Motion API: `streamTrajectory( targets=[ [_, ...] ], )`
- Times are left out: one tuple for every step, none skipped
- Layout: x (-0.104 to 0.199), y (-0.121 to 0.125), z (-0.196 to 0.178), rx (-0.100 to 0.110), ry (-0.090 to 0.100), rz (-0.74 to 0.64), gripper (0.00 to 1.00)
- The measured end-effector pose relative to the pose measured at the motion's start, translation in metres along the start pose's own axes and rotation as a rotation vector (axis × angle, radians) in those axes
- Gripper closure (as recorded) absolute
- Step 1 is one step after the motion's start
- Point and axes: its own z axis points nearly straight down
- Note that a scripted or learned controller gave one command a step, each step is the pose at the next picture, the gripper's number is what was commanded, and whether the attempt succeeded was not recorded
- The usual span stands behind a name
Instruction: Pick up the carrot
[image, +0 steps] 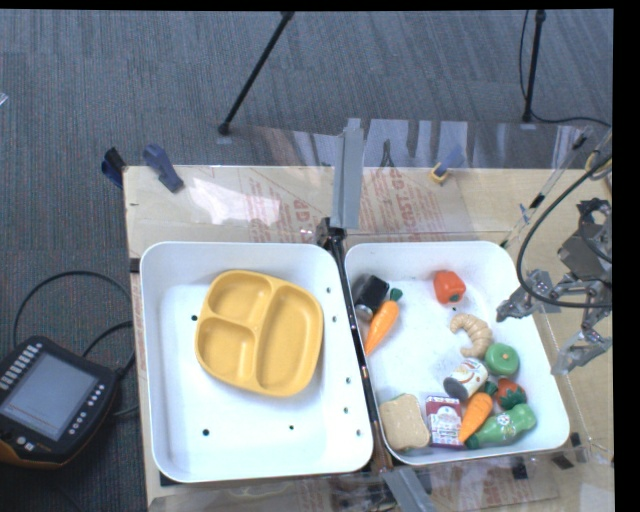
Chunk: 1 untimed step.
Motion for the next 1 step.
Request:
streamTrajectory(
  targets=[
    [-0.0595,0.0848,0.0374,-0.005,0.004,-0.199,0.00]
  ],
)
